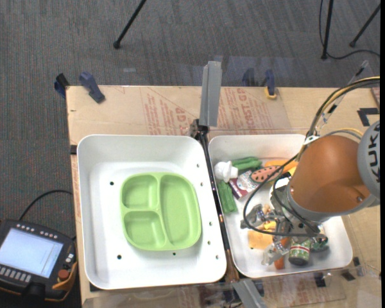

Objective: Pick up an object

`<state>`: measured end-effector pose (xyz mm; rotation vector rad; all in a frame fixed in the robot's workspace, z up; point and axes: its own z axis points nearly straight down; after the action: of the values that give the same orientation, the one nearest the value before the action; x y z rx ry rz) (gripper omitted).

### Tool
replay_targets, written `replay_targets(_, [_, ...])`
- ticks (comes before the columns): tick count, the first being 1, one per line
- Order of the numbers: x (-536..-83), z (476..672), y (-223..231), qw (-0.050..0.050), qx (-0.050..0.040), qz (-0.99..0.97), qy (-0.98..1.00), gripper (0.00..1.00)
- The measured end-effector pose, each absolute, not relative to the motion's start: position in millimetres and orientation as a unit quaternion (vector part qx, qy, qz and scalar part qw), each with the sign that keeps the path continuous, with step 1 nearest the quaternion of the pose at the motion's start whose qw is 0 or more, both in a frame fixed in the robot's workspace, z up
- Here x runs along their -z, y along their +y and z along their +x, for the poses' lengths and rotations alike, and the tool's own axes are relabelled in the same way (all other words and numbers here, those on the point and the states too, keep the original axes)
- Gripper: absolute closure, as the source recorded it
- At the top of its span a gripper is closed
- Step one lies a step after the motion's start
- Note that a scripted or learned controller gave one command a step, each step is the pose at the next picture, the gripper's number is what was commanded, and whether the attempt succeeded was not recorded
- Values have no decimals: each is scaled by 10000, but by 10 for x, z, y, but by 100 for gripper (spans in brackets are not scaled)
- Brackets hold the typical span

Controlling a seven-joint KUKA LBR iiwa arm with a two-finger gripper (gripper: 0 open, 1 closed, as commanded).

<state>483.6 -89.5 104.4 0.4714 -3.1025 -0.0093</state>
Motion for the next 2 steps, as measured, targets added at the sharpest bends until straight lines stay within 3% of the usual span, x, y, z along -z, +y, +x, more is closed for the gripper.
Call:
replay_targets(1, [-858,5092,-904,10,10,1534,-9882,0])
replay_targets(2, [-863,4869,-837,13,13,1654,-9862,0])
